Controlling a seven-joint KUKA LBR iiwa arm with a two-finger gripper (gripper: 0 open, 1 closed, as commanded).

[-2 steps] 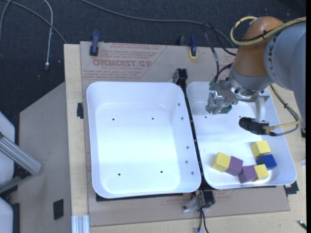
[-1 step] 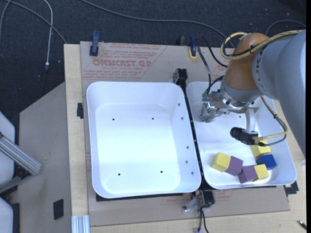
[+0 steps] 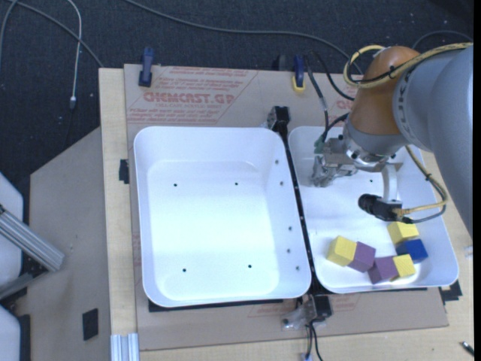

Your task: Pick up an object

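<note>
Several small blocks lie along the near edge of the right bin (image 3: 436,209): a yellow block (image 3: 342,250), a purple block (image 3: 362,256), a second purple block (image 3: 385,268), a small yellow block (image 3: 404,265), a blue block (image 3: 415,249) and another yellow block (image 3: 402,232). My gripper (image 3: 325,173) hangs over the far left part of that bin, close to its left wall, well away from the blocks. No block is at the gripper.
The left bin (image 3: 150,201) stands beside the right one, their walls touching along the middle. A black connector (image 3: 376,205) with a yellow cable hangs from the arm above the right bin. Clamps and cables sit at the bench's far edge.
</note>
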